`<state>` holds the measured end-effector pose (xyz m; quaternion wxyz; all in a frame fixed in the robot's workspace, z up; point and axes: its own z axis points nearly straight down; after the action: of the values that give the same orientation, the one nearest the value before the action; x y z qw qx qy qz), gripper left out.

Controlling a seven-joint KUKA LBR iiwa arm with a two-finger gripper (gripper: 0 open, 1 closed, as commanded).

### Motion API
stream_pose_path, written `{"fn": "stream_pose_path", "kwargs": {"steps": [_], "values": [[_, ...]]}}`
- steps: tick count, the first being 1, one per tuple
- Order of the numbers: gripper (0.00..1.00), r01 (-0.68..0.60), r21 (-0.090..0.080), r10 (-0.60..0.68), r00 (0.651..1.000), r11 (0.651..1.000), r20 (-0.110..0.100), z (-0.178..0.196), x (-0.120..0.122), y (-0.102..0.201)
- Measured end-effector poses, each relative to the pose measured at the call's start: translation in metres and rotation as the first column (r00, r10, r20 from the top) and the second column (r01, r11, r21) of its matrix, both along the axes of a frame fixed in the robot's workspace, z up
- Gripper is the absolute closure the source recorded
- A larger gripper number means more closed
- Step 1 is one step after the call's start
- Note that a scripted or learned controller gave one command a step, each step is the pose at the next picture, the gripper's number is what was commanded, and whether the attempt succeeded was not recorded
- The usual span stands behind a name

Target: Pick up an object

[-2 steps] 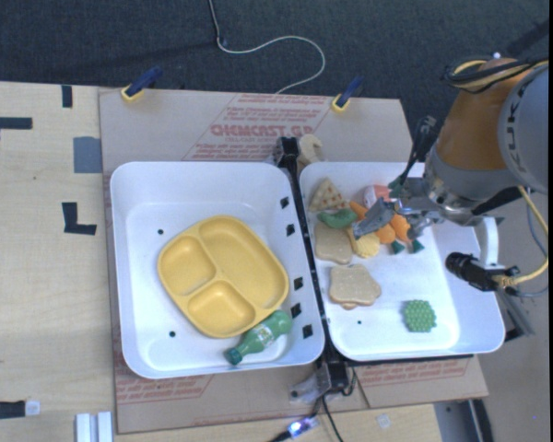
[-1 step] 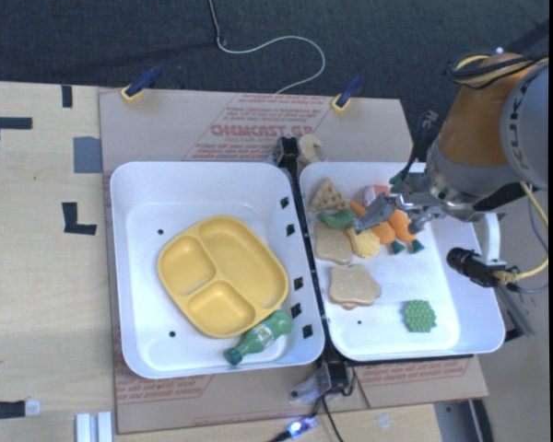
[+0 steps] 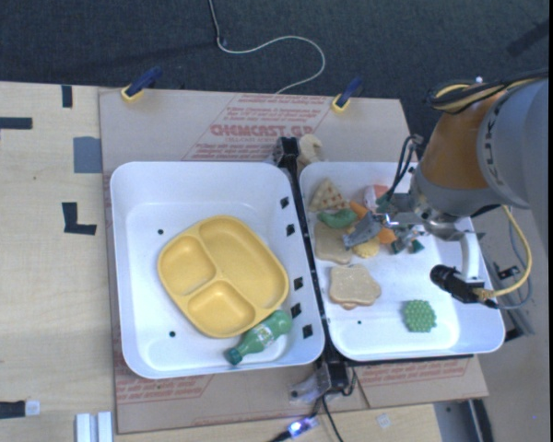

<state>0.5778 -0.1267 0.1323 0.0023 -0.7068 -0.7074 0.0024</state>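
I saw the gripper [image 3: 380, 231] low in the right bin [image 3: 479, 339] among toy food, near a bread slice [image 3: 354, 286] and green broccoli [image 3: 419, 316]; its grasp I couldn't tell.

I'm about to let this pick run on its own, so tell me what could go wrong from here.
1. The end effector sits low in a tight cluster of toy food in the right bin; it may well nudge several pieces or catch the wrong one.
2. That cluster lies close to the divider wall between the bins, so a piece could get pushed against it.
3. The green ball and bread slice lie apart from it, so they look easier to reach.
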Motion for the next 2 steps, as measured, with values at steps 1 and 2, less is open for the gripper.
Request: {"fn": "stream_pose_path", "kwargs": {"steps": [1, 2], "values": [[0.00, 0.000, -0.001, 0.000, 1.000, 1.000, 0.006, -0.049, 0.000, 0.000], [1.00, -0.001, 0.001, 0.001, 1.000, 1.000, 0.012, -0.035, 0.002, 0.002]]}}
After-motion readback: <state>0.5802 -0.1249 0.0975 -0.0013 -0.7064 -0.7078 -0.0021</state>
